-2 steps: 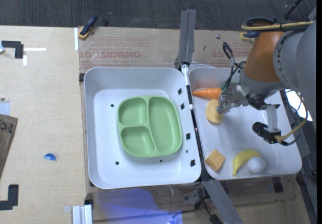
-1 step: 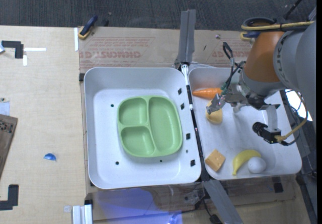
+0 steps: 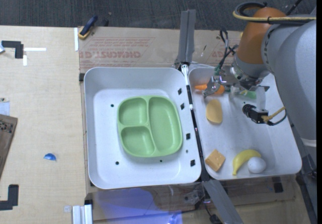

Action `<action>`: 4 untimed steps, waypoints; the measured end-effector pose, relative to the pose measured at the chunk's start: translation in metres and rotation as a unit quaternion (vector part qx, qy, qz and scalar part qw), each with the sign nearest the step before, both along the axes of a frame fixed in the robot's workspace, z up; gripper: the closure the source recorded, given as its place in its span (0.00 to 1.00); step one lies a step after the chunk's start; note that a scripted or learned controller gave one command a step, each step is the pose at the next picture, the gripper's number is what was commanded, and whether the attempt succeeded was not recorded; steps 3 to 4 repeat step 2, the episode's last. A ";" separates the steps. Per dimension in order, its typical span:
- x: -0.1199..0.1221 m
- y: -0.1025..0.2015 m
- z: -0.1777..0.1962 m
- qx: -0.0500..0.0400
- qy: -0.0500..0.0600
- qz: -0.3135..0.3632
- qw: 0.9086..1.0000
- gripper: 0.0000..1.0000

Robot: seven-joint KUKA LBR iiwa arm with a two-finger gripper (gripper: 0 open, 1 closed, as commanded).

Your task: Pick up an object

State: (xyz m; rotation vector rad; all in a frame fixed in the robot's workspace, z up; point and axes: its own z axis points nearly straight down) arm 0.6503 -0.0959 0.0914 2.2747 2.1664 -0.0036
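Several items sit in the right bin; claw hovers by the orange piece, grip state unreadable, and could snag the bin wall.

Green tray, yellow banana, white egg, white bins

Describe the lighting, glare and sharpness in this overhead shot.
Camera view: even, soft lighting with faint shadows under the green divided plate; a bluish glare patch on the bench edge below the left bin; the gripper region is cluttered and slightly soft; the banana reads sharp.
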 end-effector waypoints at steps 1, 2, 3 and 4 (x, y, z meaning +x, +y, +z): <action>-0.016 0.014 0.100 0.000 0.000 0.045 0.999 0.00; -0.028 -0.015 0.151 0.000 -0.001 0.030 1.000 0.00; -0.028 -0.015 0.151 0.000 -0.001 0.030 1.000 0.00; -0.028 -0.015 0.151 0.000 -0.001 0.030 1.000 0.00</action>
